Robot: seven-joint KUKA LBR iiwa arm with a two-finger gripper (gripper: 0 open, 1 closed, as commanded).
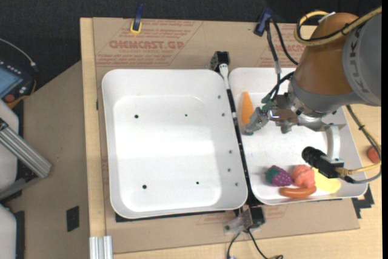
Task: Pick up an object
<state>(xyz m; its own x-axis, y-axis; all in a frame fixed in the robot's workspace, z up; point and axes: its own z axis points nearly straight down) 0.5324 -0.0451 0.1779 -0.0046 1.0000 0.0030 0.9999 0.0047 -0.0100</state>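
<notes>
Cardboard covers the bench beneath two white bins. Low in the right bin, the gripper hangs just beside an orange carrot (probably its target); jaw state unclear. Grapes and other toys cluster well apart.

The grey KUKA arm with its orange band reaches in from the right; its two-finger metal gripper points leftward, held low.
</notes>
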